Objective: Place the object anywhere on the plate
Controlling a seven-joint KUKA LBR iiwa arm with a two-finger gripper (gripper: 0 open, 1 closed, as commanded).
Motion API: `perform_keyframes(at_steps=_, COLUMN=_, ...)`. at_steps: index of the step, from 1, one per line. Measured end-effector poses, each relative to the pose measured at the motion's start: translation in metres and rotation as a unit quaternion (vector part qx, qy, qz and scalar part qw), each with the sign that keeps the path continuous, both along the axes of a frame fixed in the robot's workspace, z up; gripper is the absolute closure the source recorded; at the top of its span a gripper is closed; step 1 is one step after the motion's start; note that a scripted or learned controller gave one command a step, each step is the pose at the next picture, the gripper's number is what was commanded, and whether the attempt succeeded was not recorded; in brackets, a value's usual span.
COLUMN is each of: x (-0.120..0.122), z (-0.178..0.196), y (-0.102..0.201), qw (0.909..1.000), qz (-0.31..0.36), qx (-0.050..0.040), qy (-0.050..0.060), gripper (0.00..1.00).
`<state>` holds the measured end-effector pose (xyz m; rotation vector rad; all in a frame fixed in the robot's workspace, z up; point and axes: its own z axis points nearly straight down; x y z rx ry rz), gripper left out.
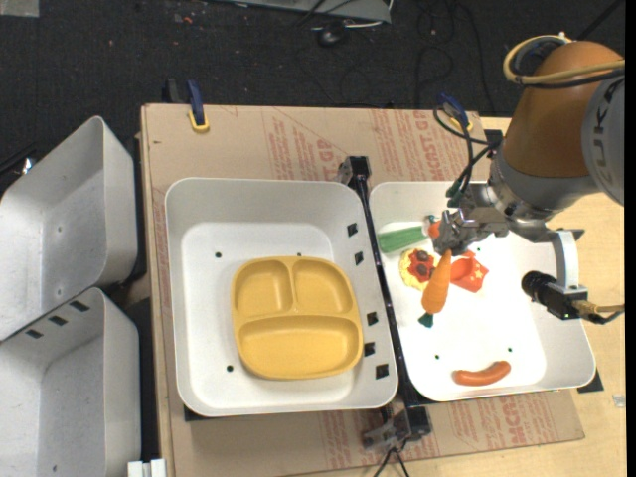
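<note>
**Carrot at the hand, plate waiting**

I see 2 white bins on the counter [258,137]. The left bin [199,296] holds the yellow plate [296,316]. Over the right bin [556,356], the hand [452,235] pinches the top of the carrot [436,281], which hangs tilted. A sausage [482,373] lies near the front.

"What surrounds the setup?"
"I see a dark speckled floor [89,58] with cables, a tan board tabletop [288,142], and spare white bins [60,227] stacked at left."
"Lighting?"
"Even, from overhead."
</note>
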<state>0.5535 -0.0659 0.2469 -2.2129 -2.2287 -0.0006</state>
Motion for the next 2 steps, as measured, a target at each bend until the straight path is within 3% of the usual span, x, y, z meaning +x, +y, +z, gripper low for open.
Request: perform_keyframes(at_steps=2, x=-0.001, z=0.007, y=0.105, qw=1.0000, qz=0.000, qx=-0.0002, qy=0.000, gripper=1.00)
